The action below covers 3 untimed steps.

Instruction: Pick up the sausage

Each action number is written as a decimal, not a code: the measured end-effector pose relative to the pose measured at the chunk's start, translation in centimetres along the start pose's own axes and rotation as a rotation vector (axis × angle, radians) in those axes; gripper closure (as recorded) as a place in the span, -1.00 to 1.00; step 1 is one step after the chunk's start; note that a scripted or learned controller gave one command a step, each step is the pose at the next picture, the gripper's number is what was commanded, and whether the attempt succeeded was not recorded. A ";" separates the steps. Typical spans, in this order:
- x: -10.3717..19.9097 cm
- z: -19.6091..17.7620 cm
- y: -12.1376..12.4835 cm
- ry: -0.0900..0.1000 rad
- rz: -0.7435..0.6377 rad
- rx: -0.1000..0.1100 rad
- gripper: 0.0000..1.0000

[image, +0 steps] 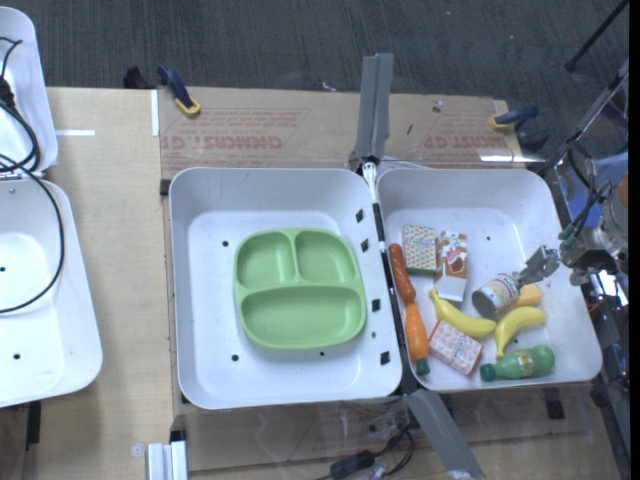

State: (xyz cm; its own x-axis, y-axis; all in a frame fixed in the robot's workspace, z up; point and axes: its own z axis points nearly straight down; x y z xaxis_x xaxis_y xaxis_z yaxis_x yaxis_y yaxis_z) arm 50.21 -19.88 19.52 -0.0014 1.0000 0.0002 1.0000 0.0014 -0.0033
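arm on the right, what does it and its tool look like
The arm comes in at the right edge as grey metal parts with thin dark cables running along them. Its tool is a small grey metal piece, lighter on top and dark underneath. Its finer detail and any markings are too small to make out.

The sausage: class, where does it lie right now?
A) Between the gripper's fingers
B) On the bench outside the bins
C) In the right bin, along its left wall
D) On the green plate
C: the sausage lies in the right bin against its left wall, just above the carrot.
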 end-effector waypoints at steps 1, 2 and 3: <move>3.7 0.6 6.5 -0.001 0.246 0.000 -1.00; 10.1 3.1 8.1 -0.001 0.537 0.002 -1.00; 10.5 9.0 7.3 0.019 1.107 -0.022 -1.00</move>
State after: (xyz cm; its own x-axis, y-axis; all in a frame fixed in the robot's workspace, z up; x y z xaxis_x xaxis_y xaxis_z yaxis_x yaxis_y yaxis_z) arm 57.50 -9.36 10.55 0.8936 0.4483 0.0233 0.4482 -0.8939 0.0071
